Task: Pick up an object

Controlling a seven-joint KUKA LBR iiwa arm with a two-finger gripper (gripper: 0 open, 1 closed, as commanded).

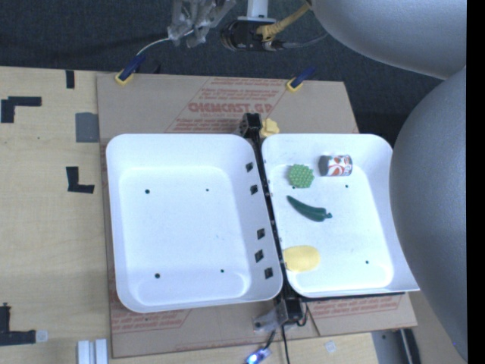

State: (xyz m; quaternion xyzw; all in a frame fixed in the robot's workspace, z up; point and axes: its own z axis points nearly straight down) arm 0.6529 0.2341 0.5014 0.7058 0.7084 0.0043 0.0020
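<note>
Several small objects lie in the right bin (377,174). A green bumpy ball (301,175) sits near its back left, and a small red and white can (336,165) lies on its side just right of the ball. In the bin's middle lies a dark green chili-shaped piece (309,209), and a yellow rounded object (301,258) rests at the front left corner. My gripper (191,23) hangs far behind the bins, at the top of the view over the dark floor, well away from every object. Nothing shows in it.
The left bin (121,226) adjoins the right one along a black clipped seam (261,211). Both stand on a cardboard sheet (227,105) held by blue and yellow clamps. The grey arm (424,89) bulks over the right side of the view.
</note>
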